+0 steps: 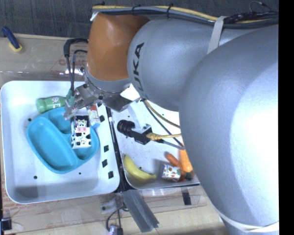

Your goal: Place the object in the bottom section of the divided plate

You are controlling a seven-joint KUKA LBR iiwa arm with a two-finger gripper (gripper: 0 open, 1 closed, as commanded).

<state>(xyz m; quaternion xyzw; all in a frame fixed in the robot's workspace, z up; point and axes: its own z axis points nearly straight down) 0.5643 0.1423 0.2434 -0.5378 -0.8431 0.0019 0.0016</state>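
**Reaching into the left bin (14, 180), gripper (74, 105) over the far edge of the divided plate (51, 153)**

The grey arm (210, 106), with its orange band (110, 48), reaches in from the right and hides much of the right bin (152, 153). Its gripper hangs over the far part of the left bin, above the far rim of the blue plate. Metal parts crowd together there, so I cannot tell whether the gripper is wide, narrow or clamped on anything.

The task's thing, a small white carton with black spots (80, 132), lies on the right side of the plate, just on the near side of the gripper. Its long side runs from far to near. Its far end sits close under the gripper, and whether the two touch cannot be told. Blue rim shows along the carton's right side and past its near end. The plate's large section lies to the carton's left, and a smaller section at the far side sits partly under the gripper.

A green bottle (51, 102) lies on its side on the bin floor, just left of the gripper and right at the plate's far rim.

In the right bin a yellow banana (136, 170) lies near the near left corner. A small can with a red label (171, 173) lies to its right, and an orange carrot (184, 161) is just beside the can on its far right side.
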